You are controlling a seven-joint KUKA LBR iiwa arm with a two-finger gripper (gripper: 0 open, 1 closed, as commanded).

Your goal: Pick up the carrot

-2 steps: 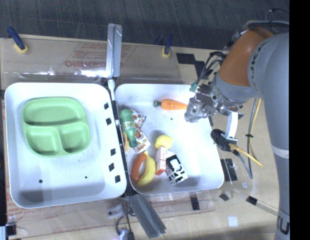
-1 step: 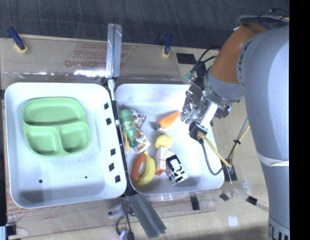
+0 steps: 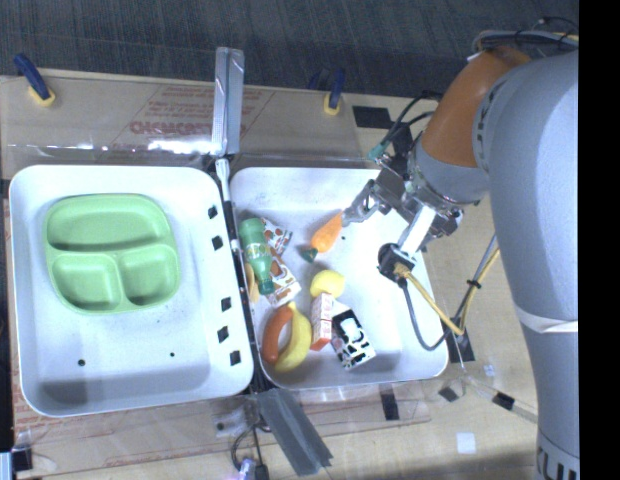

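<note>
- Two white bins sit side by side; the left bin [image 3: 30,298] holds one green divided tray [image 3: 112,251] with three compartments, set toward its far left corner.
- Around the tray the left bin's floor is bare, widest at the near side.
- The right bin [image 3: 410,363] holds a cluster along its left half: one green bottle [image 3: 254,251], one small printed packet [image 3: 279,280] with writing too small to read, one yellow piece [image 3: 326,284], one banana [image 3: 295,346] curled against an orange-red ring [image 3: 277,330], and one black-and-white carton [image 3: 352,340] whose markings cannot be read.
- One carrot [image 3: 328,232] lies tilted near the middle of the right bin, apart from the bottle, with its green end [image 3: 308,254] lower left.
- The right bin's floor is open on its right side and far edge.
- The gripper [image 3: 362,208] hangs just right of the carrot's upper end; whether its jaws are spread or closed I cannot tell, and nothing is seen between them.
</note>
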